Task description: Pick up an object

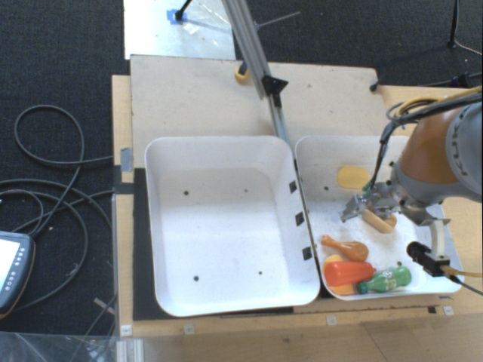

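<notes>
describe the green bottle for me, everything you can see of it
The green bottle is a small toy-like one, glossy as plastic, with a pale label around its middle. It lies on its side near the front edge of the right bin, its narrow end pointing left. That end touches or nearly touches the red and orange piece beside it. The gripper is farther back, apart from it.

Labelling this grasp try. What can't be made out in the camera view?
- Gripper finger state: too small, arm overhead.
- Tan piece by the gripper: partly under the wrist, identity unclear.
- Right bin far side: covered by the arm.
- Orange item under the green bottle: partly overlapped.
</notes>
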You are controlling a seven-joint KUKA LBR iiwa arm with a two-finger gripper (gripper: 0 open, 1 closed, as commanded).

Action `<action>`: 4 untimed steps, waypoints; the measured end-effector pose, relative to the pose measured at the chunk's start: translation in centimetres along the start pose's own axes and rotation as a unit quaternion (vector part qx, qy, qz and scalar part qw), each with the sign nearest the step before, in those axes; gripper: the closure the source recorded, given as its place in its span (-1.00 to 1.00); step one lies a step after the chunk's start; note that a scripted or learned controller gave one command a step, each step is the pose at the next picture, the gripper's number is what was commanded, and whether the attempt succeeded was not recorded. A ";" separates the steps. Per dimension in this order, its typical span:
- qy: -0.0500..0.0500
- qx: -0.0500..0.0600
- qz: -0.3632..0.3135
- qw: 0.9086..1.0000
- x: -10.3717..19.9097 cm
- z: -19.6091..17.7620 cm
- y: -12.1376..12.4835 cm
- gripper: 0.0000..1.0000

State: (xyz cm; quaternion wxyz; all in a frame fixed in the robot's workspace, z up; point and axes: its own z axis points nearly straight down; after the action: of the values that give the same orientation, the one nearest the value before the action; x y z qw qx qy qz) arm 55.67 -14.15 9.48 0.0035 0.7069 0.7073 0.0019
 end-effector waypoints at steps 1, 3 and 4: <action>0.000 -0.003 0.000 1.000 -0.1 -1.2 0.1 1.00; 0.000 0.000 -0.003 1.000 -0.1 -11.4 2.6 1.00; 0.000 0.000 -0.003 1.000 -0.2 -16.9 2.8 1.00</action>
State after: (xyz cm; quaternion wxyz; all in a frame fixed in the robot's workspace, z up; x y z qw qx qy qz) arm 58.29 -14.28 26.36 0.0034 0.7049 0.7093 0.0020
